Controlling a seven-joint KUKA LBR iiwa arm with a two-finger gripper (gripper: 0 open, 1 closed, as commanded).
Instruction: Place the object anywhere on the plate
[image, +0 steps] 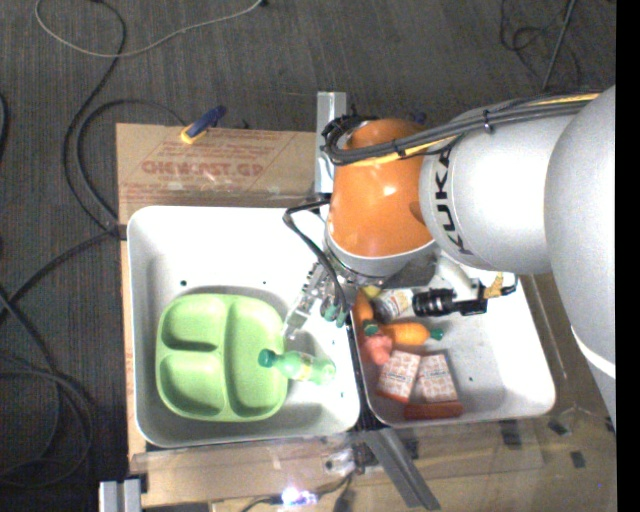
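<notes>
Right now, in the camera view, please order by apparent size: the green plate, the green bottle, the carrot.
1. green plate, clearly largest.
2. and 3. green bottle and carrot look about alike in length; I would not rank them.

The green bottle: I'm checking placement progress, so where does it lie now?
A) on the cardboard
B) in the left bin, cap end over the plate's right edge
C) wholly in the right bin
B: the green bottle lies in the left bin, its cap overlapping the green plate at its right edge.
</notes>
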